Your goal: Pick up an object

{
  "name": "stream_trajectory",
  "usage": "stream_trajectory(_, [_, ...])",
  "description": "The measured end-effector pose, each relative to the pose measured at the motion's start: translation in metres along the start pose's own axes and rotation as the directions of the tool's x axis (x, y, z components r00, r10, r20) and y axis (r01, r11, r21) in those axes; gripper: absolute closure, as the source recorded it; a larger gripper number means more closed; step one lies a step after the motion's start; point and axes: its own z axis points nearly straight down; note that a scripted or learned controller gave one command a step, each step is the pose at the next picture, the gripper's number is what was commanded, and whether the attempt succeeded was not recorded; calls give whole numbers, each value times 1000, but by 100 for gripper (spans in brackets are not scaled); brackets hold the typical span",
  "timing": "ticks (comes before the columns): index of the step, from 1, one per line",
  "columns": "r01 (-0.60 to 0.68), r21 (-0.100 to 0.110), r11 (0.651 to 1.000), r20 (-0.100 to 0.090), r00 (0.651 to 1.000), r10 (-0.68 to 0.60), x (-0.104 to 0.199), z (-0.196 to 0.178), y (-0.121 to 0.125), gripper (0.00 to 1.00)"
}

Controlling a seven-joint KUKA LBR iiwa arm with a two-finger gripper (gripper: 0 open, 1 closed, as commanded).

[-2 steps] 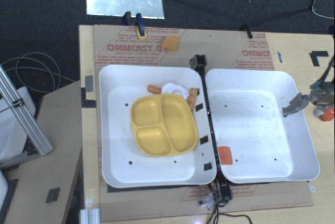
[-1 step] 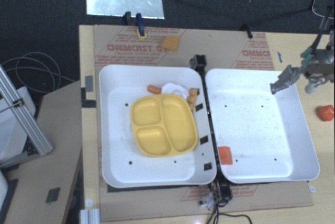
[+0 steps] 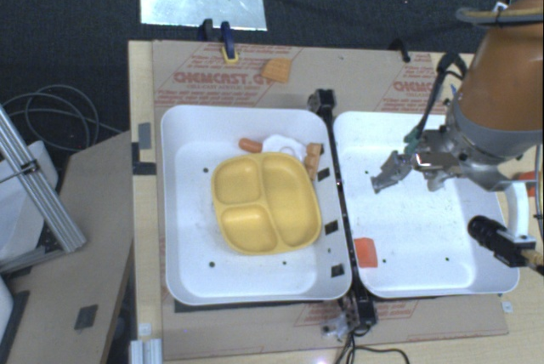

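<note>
My gripper (image 3: 384,177) hangs over the left half of the right bin (image 3: 408,273), reaching in from the right on the grey arm with its orange band. Nothing shows in it. A small red-orange block (image 3: 365,251) lies on the bin floor below and to the left of the gripper, apart from it. In the left bin (image 3: 183,184) a yellow divided plate (image 3: 264,202) lies in the middle. Behind the plate are a small orange sausage-shaped piece (image 3: 251,145), a white object (image 3: 284,147) and a tan cork-like piece (image 3: 313,156).
A black cylindrical part (image 3: 497,240) sticks out over the right bin's right edge. A tan sponge-like piece (image 3: 276,69) lies on the cardboard behind the bins, near a blue and yellow clamp (image 3: 228,37). Black clips line the divider between the bins.
</note>
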Motion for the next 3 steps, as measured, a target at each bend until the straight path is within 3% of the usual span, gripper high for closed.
stream_trajectory(1, [-2,-13,1000,2,1000,2,7,-113,1,0])
stream_trajectory(2, [-8,-1,1000,2,1000,8,-16,-45,0,0])
stream_trajectory(3, [-1,-4,1000,1,1000,1,22,-45,1,0])
